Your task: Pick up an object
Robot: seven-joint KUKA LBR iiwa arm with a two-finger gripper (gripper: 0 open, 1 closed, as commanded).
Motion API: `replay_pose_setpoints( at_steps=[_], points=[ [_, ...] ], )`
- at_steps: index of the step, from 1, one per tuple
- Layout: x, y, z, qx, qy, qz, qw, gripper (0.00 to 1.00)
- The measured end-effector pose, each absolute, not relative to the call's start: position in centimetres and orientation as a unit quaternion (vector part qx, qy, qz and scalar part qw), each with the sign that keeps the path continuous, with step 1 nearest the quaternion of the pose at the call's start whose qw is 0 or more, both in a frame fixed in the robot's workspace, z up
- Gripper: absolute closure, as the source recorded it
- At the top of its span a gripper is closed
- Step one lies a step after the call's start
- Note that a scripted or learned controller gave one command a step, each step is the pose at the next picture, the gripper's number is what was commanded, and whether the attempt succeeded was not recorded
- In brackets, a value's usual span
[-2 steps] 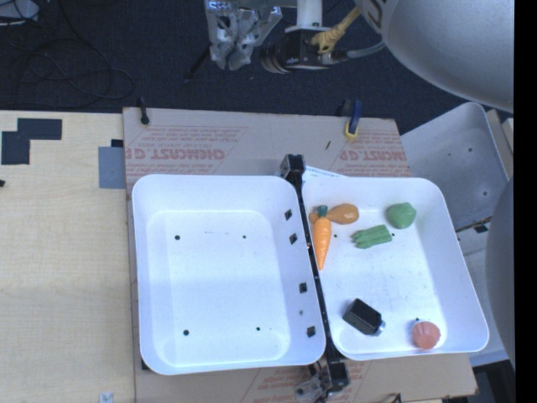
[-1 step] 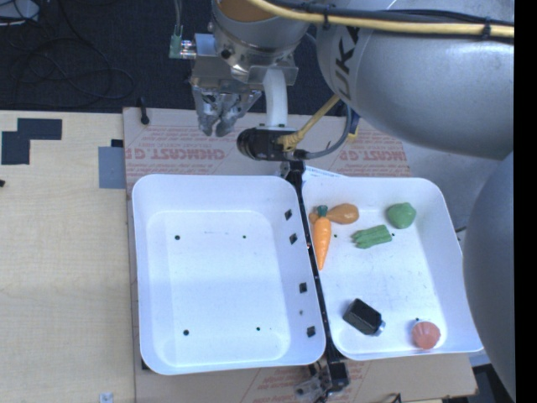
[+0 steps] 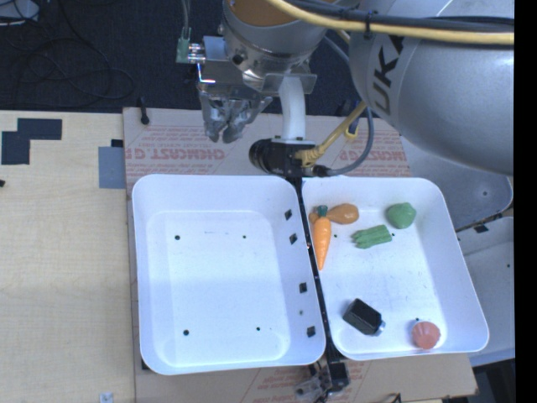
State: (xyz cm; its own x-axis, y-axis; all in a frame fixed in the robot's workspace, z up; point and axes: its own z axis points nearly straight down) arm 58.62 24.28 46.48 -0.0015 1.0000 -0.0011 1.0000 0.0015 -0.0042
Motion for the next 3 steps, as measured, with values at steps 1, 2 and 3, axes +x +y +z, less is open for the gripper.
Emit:
replay_pose_setpoints(
  at_steps=[1, 2, 3],
  points=[
    [52.8, 24.3, 42.7, -0.706, -0.708, 0.0047, 0.002, 1.0],
    [52.7, 24.3, 52.4, -0.707, -0.708, -0.0028, -0.001, 1.0],
    [52.6, 24.4, 38.2, -0.707, -0.707, 0.0081, 0.003, 1.0]
  ],
)
